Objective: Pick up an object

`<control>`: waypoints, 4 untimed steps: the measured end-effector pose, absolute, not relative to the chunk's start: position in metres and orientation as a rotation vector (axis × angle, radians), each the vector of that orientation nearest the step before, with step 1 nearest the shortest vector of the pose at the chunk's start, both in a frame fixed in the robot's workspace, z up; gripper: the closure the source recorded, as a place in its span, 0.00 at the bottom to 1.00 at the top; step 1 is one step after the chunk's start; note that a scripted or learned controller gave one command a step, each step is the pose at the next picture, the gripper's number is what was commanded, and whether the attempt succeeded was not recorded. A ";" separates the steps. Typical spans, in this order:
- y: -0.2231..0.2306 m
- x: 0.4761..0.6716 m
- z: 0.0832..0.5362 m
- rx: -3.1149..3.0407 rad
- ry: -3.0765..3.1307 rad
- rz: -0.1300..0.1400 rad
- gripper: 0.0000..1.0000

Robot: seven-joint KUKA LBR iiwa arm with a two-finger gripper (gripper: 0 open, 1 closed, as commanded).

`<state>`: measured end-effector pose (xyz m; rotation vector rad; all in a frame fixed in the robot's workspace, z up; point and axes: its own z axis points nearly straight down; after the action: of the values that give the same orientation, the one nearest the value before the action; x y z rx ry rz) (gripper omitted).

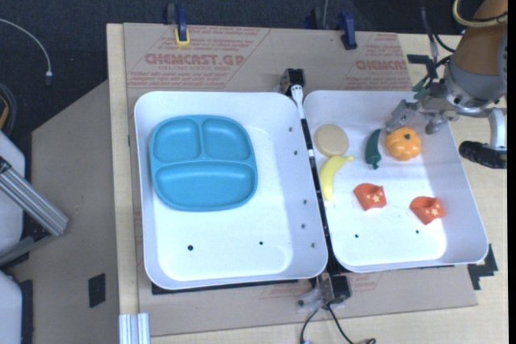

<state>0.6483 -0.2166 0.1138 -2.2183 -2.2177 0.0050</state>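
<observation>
The right bin [455,250] holds several small toy foods. An orange pumpkin-like fruit [403,144] lies near its far right, with a dark green pepper [372,148] just left of it. A beige round bun [331,139] and a yellow banana [331,172] lie by the bin's left wall. Two red pieces [370,196] [427,209] rest nearer the front. My gripper [419,119] hangs just behind and above the orange fruit, fingers apart, with nothing between them.
The left bin [161,254] holds a blue divided plate [204,163]. A black divider with clamps [295,83] runs between the bins. The arm's grey and orange wrist [481,52] stands over the right bin's far right corner.
</observation>
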 end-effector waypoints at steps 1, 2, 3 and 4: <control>-0.217 0.650 0.129 -2.223 -2.225 0.000 1.00; -0.223 0.656 0.191 -2.227 -2.228 -0.005 1.00; -0.219 0.648 0.249 -2.225 -2.228 -0.005 1.00; -0.219 0.649 0.260 -2.224 -2.226 -0.002 1.00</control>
<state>0.6490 -0.2192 0.2602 -2.2238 -2.2257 -0.0023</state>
